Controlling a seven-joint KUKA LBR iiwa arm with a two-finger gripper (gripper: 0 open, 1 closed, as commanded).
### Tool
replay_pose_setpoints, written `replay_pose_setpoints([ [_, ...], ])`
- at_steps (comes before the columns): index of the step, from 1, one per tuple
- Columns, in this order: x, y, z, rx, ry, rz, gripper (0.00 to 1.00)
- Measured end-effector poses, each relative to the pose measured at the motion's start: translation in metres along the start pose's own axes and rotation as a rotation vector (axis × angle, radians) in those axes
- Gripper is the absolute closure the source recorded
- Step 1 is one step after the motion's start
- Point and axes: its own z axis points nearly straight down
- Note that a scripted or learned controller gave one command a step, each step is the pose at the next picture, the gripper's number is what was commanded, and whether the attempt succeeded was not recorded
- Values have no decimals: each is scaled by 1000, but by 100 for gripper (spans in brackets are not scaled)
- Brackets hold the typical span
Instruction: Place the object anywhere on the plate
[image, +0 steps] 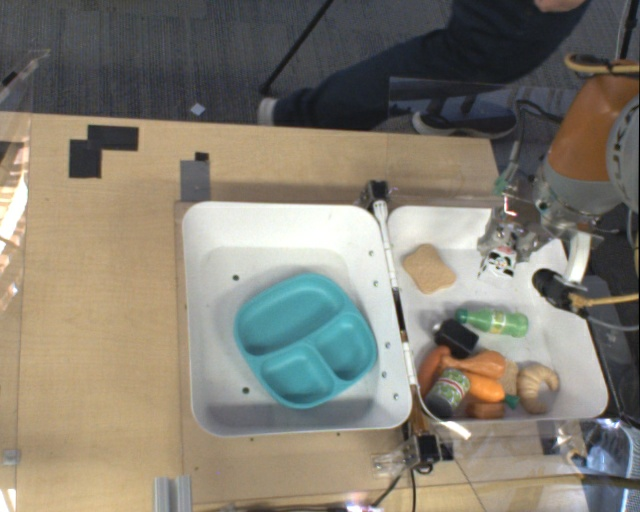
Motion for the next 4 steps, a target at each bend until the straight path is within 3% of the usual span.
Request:
replay_pose_setpoints([
  [1, 66, -40, -26, 3, 4, 85, 100],
  [2, 108, -93, -11, 8, 2, 118, 100],
  [3, 166, -128, -34, 3, 3, -19, 100],
  [4, 164, -127, -34, 2, 2, -14, 0],
])
